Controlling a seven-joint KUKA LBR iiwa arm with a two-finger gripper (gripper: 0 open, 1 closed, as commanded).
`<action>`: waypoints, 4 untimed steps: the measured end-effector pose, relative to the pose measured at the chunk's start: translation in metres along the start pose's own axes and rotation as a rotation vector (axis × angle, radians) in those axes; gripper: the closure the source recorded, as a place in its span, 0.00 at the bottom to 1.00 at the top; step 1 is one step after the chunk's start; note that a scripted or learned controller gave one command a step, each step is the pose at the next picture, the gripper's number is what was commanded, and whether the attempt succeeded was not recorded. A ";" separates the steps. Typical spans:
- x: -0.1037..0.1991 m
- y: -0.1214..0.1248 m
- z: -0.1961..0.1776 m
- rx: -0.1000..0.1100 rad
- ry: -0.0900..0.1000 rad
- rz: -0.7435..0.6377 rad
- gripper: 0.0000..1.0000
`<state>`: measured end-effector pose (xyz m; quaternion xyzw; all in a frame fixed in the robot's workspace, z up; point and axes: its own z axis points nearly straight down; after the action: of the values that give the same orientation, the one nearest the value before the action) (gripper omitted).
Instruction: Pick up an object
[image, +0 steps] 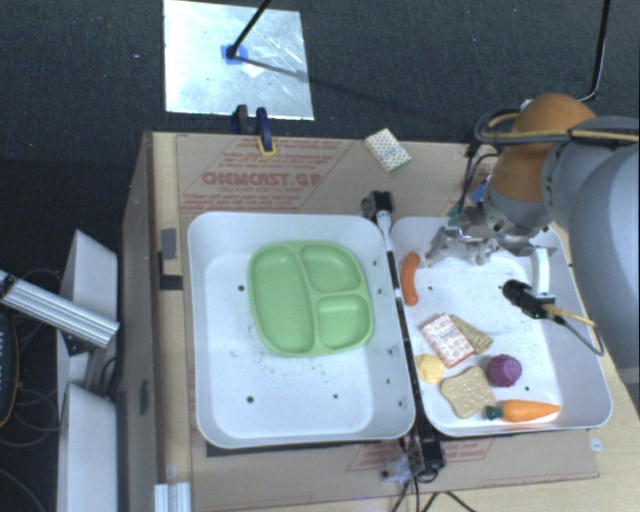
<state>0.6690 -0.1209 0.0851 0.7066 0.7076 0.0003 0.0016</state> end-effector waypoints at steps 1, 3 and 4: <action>0.008 0.000 0.000 0.000 0.000 -0.003 0.00; 0.010 0.000 0.000 0.000 0.000 -0.003 0.00; 0.011 0.000 0.000 0.000 0.000 -0.003 0.00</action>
<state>0.6690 -0.1102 0.0850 0.7056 0.7086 0.0002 0.0014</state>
